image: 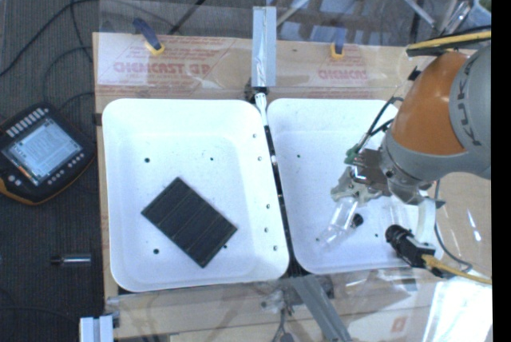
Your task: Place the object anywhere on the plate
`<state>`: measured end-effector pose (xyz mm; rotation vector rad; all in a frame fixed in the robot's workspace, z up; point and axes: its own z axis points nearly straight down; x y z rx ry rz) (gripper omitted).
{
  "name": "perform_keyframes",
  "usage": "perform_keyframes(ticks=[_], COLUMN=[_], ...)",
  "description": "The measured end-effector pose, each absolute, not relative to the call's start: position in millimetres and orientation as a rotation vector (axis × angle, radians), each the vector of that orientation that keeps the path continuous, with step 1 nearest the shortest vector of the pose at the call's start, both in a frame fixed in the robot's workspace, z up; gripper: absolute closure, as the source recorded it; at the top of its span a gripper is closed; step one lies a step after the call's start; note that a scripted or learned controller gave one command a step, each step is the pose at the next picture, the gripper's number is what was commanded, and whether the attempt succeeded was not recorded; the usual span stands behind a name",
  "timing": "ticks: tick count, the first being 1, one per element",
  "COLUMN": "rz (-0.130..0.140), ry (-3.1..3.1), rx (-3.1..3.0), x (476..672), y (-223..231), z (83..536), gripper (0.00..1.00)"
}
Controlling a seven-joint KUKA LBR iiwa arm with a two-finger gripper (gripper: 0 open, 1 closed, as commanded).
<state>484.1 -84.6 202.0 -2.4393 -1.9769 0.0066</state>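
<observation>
Gripper (339, 222) sits low over the right bin (319, 133), fingers too blurred to tell open or closed, nothing visibly held; dark ridged plate (189, 221) lies flat in the left bin (128, 125).

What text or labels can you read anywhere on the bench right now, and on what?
"CHEMCAST GP", faint red print on the clear sheet behind the left bin; letters partly blurred, so this is a best reading.
Red print on the sheet behind the right bin: too blurred to read.
Pendant screen left of the bench: too small to read.
Dark plate: no text.
</observation>
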Motion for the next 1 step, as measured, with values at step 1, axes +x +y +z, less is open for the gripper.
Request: perform_keyframes(ticks=[1], rz=[0.007], ry=[-2.148], rx=[-2.29], x=[546.7], y=[-30.4], z=[203.9], gripper=[1.0])
